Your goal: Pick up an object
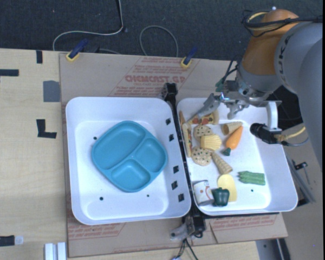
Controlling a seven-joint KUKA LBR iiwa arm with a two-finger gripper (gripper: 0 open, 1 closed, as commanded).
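- The grey arm (292,47) is reaching in over the right bin (276,172), its orange band sitting just above the wrist, at the bin's far right corner.
- The gripper (219,108) is hanging over the far end of the right bin, with one finger slanting down toward the bin's near-left and the other pointing down beside it.
- The fingers (206,108) are standing apart, and nothing is lying between them.
- A pile of toy food is lying in the right bin, just below the gripper: a checked cracker-like piece (202,131) is sitting nearest the fingertip, at the bin's left side.
- A yellow corn cob (210,142) is resting just nearer than that cracker, toward the bin's middle.
- An orange carrot (234,138) is lying tilted at the bin's middle, to the right of the corn.
- A green vegetable (252,177) is lying flat toward the bin's near right.
- A dark green pepper (220,197) is sitting against a yellow piece (229,186) at the bin's near edge.
- A small white cup-like item (201,190) is standing at the bin's near-left corner.
- A blue divided plate (130,155) is lying in the left bin (81,199), which is touching the right bin's left wall.
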